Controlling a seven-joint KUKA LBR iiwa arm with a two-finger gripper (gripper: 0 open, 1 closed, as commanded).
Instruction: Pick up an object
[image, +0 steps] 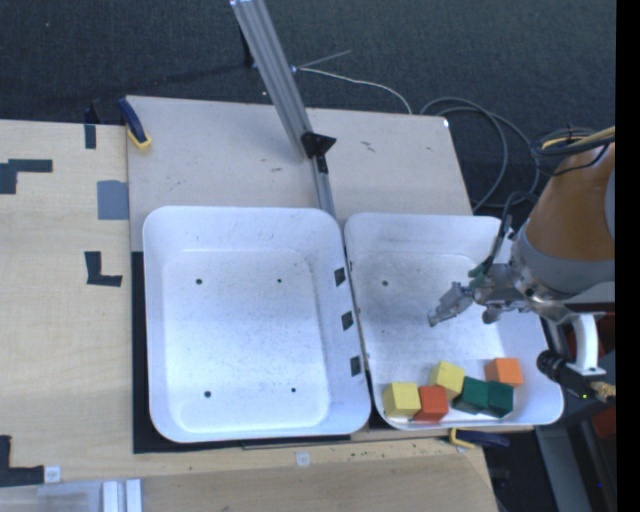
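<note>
blocks bunched at R bin near edge | fingers above, grip state unclear

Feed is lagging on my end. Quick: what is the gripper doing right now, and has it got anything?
Gripper: above the right white bin's floor, away from the blocks; open or shut cannot be told, nothing seen held.

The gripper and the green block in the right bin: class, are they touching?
Apart. The camera view shows bare white bin floor between the gripper and the green block lying near the bin's front edge.
</note>
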